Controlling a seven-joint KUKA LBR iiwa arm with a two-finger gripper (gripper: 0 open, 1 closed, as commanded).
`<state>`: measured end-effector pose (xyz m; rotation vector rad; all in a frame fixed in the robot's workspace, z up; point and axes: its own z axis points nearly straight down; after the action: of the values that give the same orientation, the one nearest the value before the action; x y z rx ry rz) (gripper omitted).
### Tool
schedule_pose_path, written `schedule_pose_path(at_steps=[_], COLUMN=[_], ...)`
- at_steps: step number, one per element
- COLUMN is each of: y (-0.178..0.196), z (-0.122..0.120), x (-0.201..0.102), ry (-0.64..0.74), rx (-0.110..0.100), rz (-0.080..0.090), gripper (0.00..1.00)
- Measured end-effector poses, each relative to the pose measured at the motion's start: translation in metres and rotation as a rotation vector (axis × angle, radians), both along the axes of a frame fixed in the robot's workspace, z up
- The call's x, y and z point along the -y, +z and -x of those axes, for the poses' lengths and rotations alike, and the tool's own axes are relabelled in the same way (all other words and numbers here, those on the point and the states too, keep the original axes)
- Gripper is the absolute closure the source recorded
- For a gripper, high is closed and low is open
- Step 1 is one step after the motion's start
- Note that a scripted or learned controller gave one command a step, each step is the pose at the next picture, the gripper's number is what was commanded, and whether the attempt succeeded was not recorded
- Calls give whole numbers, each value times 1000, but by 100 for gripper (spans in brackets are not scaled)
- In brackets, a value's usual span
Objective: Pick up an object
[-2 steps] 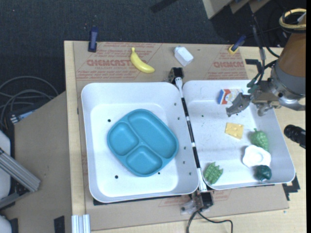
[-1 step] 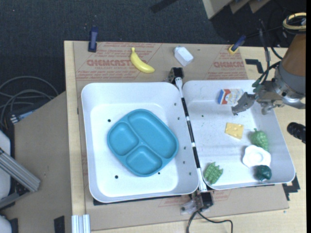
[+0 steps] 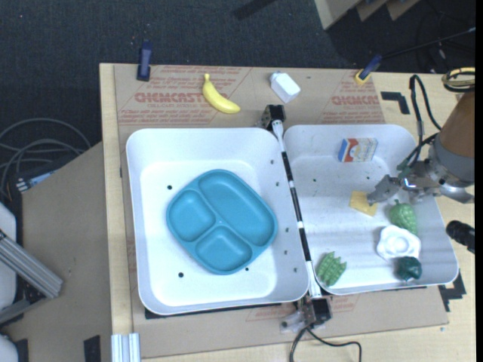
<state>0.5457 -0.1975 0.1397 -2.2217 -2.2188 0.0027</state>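
A: How much room does the pincer (image 3: 383, 189) have?

B: Plenty to its left. The floor of the right bin (image 3: 321, 202) is bare from the fingertips across to the divider, and more bare floor runs up-left toward the small red, white and blue carton (image 3: 356, 150) by the far wall.

A: And on its other sides?

B: Tighter. The yellow block (image 3: 363, 203) lies just below the fingertips, touching or nearly so. Down-right of them sit a pale green lumpy piece (image 3: 404, 217), a white flower-shaped piece (image 3: 397, 243) and a dark green round piece (image 3: 408, 268), crowded along the bin's right wall. A leafy green piece (image 3: 330, 267) lies well below, by the near rim.

A: The left bin (image 3: 147, 202)?

B: Far left of the pincer, past the divider, holding a blue divided plate (image 3: 219, 220).

A: The arm's pose?

B: It enters from the right, low over the bin, wrist pointing left and slightly down.

A: Is anything held?

B: Nothing shows between the fingers. Whether they are spread or together, I cannot tell.
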Motion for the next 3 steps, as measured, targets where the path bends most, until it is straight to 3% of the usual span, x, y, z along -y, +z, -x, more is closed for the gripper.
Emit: schedule_pose_path(at_steps=[1,2,3], y=[-56,-45,-56], z=[2,2,2], x=[16,17,-73], ry=[2,1,4], rx=[-1,2,0], rz=[-4,-2,-3], gripper=[0,100,100])
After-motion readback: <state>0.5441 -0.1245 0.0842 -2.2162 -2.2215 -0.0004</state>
